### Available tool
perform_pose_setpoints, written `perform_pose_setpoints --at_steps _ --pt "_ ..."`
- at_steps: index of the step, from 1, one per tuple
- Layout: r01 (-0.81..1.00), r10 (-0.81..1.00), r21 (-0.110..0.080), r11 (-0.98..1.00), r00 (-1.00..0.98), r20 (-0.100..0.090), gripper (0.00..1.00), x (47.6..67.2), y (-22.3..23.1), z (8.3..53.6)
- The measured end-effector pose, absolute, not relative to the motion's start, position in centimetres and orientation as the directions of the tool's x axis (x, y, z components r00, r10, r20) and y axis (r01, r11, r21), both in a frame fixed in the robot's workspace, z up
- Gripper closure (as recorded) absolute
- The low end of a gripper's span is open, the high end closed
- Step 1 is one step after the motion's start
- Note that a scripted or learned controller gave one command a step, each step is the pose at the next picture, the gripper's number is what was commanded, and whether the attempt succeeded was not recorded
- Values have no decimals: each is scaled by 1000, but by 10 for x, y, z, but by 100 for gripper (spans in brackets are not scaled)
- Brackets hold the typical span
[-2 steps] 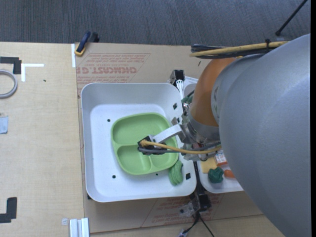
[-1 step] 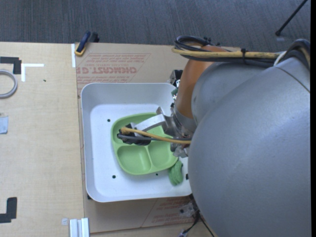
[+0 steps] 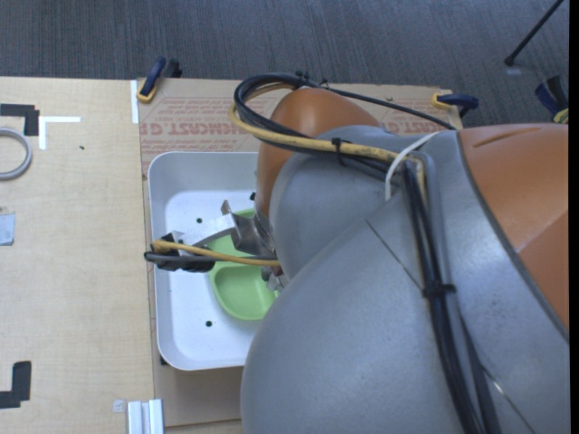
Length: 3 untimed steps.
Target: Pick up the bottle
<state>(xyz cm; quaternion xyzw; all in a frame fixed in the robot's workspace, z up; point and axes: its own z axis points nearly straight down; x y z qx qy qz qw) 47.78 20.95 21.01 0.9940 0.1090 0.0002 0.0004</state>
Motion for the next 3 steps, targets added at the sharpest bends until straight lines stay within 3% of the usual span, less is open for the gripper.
perform_pose_setpoints --at_steps 1,2,3 --pt "287 287 2 -958 958 3 100 478 229 366" --pt "419 419 0 -908 908 -3 100 477 190 291" --pt "448 448 2 -894 894 0 100 478 151 418"
